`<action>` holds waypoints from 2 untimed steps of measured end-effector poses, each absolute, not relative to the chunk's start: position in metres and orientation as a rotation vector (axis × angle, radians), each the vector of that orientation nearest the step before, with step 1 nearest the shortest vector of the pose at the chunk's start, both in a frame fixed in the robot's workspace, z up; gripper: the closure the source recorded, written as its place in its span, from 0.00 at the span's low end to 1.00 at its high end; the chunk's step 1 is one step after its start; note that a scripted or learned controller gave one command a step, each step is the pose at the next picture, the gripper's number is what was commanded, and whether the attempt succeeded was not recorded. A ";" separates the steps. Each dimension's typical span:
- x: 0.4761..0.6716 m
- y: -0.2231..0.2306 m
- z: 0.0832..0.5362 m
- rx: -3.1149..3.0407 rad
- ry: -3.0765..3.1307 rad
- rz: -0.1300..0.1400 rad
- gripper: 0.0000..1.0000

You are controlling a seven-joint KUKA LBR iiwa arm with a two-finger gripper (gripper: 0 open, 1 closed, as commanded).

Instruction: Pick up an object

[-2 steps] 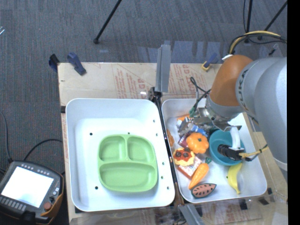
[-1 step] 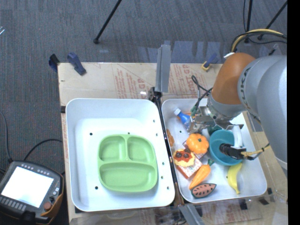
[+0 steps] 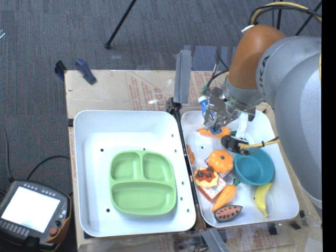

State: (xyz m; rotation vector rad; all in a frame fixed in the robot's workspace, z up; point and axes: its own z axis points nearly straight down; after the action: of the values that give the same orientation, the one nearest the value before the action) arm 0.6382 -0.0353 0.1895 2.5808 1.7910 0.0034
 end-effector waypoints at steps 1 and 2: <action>0.642 0.001 0.185 2.891 1.236 -0.009 1.00; 0.568 0.002 0.185 2.997 0.956 -0.011 1.00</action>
State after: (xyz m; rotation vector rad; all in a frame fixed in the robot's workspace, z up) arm 0.5681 0.0019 0.1855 2.9969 0.9557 -0.0112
